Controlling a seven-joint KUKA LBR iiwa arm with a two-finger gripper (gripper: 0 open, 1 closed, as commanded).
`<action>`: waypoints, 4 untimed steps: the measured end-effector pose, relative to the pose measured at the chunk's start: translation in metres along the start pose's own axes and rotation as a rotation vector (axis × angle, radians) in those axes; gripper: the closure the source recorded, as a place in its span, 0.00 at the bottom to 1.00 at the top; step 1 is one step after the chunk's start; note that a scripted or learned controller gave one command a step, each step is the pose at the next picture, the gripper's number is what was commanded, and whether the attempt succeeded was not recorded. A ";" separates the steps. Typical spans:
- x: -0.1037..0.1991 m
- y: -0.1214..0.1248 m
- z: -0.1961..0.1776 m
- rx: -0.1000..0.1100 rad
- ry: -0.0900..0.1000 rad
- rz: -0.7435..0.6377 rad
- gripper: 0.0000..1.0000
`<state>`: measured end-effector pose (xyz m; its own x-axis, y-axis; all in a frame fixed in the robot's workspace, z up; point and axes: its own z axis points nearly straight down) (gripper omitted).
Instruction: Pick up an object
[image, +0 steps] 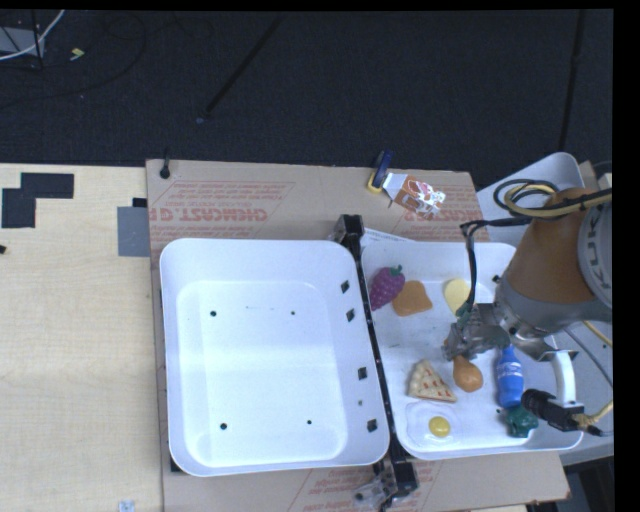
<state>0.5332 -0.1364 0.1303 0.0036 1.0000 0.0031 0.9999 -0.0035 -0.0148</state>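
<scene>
Pale wood table (70, 330) carries a cardboard sheet (250, 205) and two white bins side by side. Nearest the front edge of the right bin (480, 440) lie a fried-egg toy (438, 427), a green piece (520, 424) at its front right corner, and a pizza slice (431, 382). Just behind sit an orange-brown lump (467, 375) and a blue bottle (509, 376). The gripper (466, 337) hangs low directly above that lump; whether it is open or closed I cannot tell. Farther back are an orange wedge (412, 299), a yellow piece (457, 293) and purple grapes (386, 286) by the bin's left wall. The left bin (185, 300) sits alongside. A clean grasp probably means dropping straight onto the lump, clear of bottle and pizza.
</scene>
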 end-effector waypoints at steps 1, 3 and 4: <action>-0.001 0.004 -0.013 -0.009 -0.001 0.002 1.00; -0.079 -0.028 -0.035 -0.020 -0.006 -0.003 1.00; -0.031 0.035 0.020 -0.014 0.000 -0.010 1.00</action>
<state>0.5675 -0.1672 0.1099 -0.0060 1.0000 0.0030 1.0000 0.0060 -0.0010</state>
